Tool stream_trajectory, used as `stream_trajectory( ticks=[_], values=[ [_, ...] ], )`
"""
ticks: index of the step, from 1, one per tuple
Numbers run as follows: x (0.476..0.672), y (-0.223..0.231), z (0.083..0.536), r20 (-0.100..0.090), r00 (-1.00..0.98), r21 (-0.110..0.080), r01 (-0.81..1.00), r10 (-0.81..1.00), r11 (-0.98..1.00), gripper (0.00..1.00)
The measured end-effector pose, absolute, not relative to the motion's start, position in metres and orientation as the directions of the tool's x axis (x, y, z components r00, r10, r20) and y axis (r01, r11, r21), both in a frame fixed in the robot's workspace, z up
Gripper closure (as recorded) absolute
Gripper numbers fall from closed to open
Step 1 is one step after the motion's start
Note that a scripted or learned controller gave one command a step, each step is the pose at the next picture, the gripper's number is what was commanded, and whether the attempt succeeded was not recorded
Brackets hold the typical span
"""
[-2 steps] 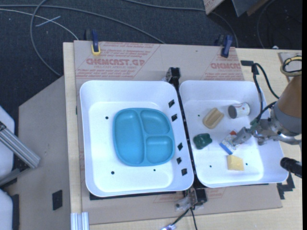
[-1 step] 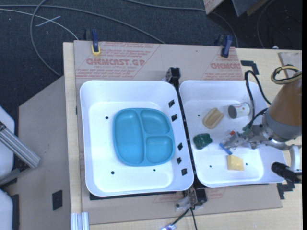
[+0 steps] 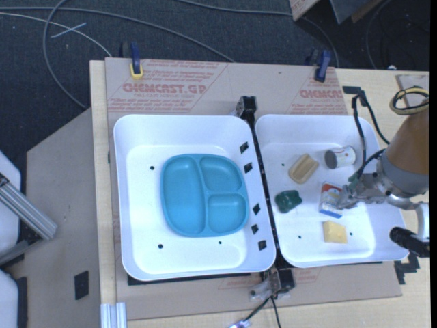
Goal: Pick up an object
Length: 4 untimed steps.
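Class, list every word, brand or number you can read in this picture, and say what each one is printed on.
"CHEMCAST GP": red print on the brown board behind the left bin.
The same red print behind the right bin: too blurred to read fully.
Smaller red lines beneath both: too small.
Small packet at the gripper: print unreadable.

One fixed camera looked down at a slant from above the bench (image 3: pixel 205 74), far enough to take in both bins whole: the left bin (image 3: pixel 136 132) near the frame's middle, the right bin (image 3: pixel 300 125) beside it. The arm (image 3: pixel 410 152) entered from the right edge.
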<state>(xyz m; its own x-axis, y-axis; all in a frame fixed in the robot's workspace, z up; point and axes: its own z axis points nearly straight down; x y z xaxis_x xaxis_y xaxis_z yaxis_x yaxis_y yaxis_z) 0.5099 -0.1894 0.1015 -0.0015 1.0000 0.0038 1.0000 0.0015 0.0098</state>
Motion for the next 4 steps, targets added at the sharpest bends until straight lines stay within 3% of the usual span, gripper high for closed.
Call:
stream_trajectory(
  ticks=[3,4],
  values=[
    [0.514,-0.199,0.262,-0.003,-0.001,0.007,1.0,1.0,0.001,1.0],
    [0.539,-0.147,0.264,0.001,-0.007,0.003,1.0,1.0,0.007,1.0]
  ],
)
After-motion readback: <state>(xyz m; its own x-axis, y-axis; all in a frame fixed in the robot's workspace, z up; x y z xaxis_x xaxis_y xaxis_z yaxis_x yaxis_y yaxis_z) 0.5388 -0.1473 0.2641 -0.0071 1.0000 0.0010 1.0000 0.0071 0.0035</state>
